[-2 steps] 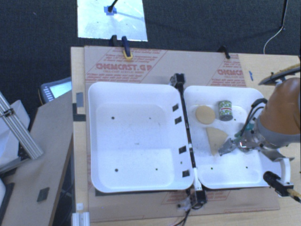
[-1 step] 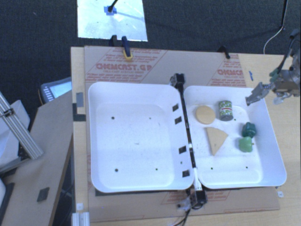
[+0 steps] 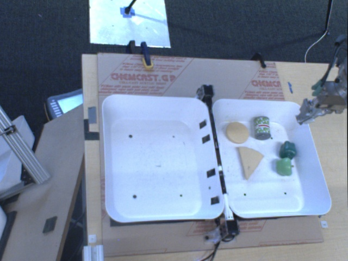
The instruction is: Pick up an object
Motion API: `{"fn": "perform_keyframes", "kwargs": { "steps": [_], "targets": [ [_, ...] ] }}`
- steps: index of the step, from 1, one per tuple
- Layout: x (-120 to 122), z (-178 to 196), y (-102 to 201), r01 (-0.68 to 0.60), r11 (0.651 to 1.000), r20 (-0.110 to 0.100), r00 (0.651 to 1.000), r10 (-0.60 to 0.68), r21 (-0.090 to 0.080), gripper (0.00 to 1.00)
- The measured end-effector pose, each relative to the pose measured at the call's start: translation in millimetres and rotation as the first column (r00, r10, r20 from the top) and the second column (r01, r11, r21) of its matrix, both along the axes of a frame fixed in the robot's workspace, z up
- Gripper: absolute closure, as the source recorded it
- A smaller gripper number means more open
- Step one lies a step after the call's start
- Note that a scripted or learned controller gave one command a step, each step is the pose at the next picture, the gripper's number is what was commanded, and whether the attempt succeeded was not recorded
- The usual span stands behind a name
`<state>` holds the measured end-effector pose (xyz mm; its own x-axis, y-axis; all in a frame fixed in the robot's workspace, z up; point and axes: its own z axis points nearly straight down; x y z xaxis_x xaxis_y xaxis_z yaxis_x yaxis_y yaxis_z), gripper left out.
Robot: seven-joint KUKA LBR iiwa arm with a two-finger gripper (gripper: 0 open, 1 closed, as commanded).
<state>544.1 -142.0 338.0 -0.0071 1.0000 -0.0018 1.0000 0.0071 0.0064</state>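
A slanted silver aluminium rail (image 3: pixel 22 148) crosses the far left of the scene, beside a lower tan side surface (image 3: pixel 60 167). Behind it a small grey-framed screen (image 3: pixel 64 103) peeks out at the edge of the pale wooden tabletop (image 3: pixel 89 80). At the top, on the dark carpeted floor (image 3: pixel 38 31), lies a square shiny metal sheet (image 3: pixel 129 15) with a small blue marker on it. A brown cardboard sheet printed with red lettering (image 3: pixel 163 75) covers the tabletop, pinned at its back edge by a yellow-and-black clamp (image 3: pixel 145 56).

On the cardboard sit two shallow bins side by side. The left white plastic bin (image 3: pixel 109 107) shows a bare floor with a few dark specks. A row of black clips (image 3: pixel 209 156) joins its right wall to the right white plastic bin (image 3: pixel 318 173), where all the pickable objects lie. From left to right there: a round tan disc (image 3: pixel 237 132) near the back, a tan wedge shaped like a cheese slice (image 3: pixel 249 161) just in front of it, a small cylindrical can with a green-and-white label (image 3: pixel 262 128) standing upright beside the disc, and a green toy pepper (image 3: pixel 285 158) toward the right wall, well apart from the wedge.

At the right edge the grey tool (image 3: pixel 304 116) hangs over the back right corner of that bin, apart from every object; whether its fingers are open or closed I cannot tell, and nothing is visible between them.
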Motion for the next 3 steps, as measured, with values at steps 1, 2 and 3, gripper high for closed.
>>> {"fn": "perform_keyframes", "kwargs": {
  "steps": [1, 2, 3],
  "targets": [
    [-52.7, 8.7, 102.1, -0.003, 1.000, -0.006, 1.000, 0.003, 0.004, 1.00],
    [-56.9, 44.7, 163.3, -0.003, 1.000, -0.001, 1.000, 0.003, 0.004, 1.00],
    [-57.9, 12.6, 242.9, -0.005, 1.000, -0.007, 1.000, 0.005, 0.004, 1.00]
  ]
}}
